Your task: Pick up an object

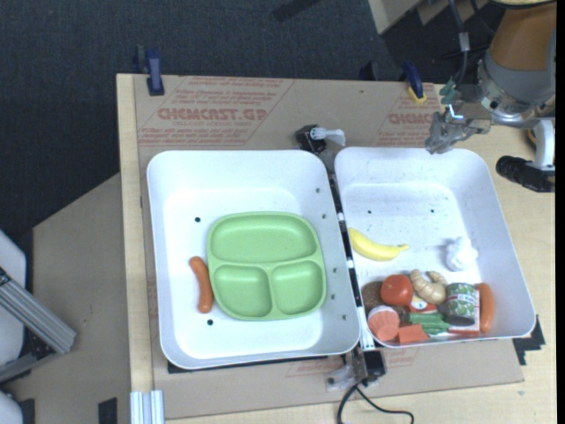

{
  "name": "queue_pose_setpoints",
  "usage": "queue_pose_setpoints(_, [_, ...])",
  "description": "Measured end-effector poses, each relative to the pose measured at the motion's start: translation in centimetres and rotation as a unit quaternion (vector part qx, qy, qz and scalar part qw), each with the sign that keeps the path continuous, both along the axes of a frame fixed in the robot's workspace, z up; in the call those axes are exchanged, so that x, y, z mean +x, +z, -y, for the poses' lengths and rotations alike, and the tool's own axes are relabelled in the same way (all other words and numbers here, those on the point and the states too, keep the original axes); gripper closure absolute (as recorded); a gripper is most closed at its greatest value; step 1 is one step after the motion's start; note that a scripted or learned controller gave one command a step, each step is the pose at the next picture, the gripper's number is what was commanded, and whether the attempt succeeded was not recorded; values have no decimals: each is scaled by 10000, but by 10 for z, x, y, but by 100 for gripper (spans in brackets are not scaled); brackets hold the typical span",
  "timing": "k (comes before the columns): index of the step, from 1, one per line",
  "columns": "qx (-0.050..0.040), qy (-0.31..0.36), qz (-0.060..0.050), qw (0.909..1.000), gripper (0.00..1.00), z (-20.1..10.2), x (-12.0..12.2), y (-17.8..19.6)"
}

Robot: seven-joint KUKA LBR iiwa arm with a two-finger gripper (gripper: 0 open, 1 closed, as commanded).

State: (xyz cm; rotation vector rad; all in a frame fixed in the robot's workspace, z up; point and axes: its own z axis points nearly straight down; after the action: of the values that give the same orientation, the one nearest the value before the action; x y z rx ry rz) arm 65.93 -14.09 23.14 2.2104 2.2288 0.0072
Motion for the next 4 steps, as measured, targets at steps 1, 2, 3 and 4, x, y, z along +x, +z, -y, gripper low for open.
queue_pose_setpoints(1, [-7,-25,-13,10000,100,-24,8,-4])
queue_pose_setpoints(2, [-5,-47,-40,10000,100,-26,-5,-17])
queue_pose_setpoints(3, [4,-24,-45,10000,100,-73,-52,-7])
queue_pose_setpoints(4, [2,-36,-51,10000,100,-93,-98,-4])
